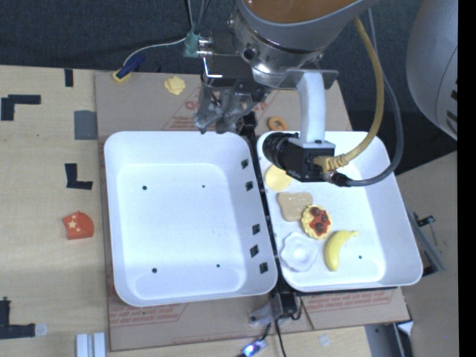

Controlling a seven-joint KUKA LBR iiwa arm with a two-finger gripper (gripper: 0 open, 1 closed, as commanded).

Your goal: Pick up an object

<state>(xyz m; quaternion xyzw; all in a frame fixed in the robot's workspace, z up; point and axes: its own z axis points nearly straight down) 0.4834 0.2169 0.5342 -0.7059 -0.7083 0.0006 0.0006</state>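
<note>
Gripper (222, 117) above the far rim of the left bin (119, 199), objects in the right bin (387, 229).

We see the gripper at the top edge of the left bin near the divider between the bins; we cannot tell how it is set, as it is dark and blurred from this angle. In the right bin we note a banana (336, 247), a small pizza-like piece (316, 221), a toast slice (293, 203), a white round piece (298, 253) and a pale yellow disc (277, 178). On the desk (44, 199) lie a red piece (79, 225) to the left and a yellow piece (175, 85) beyond the bins.
</note>
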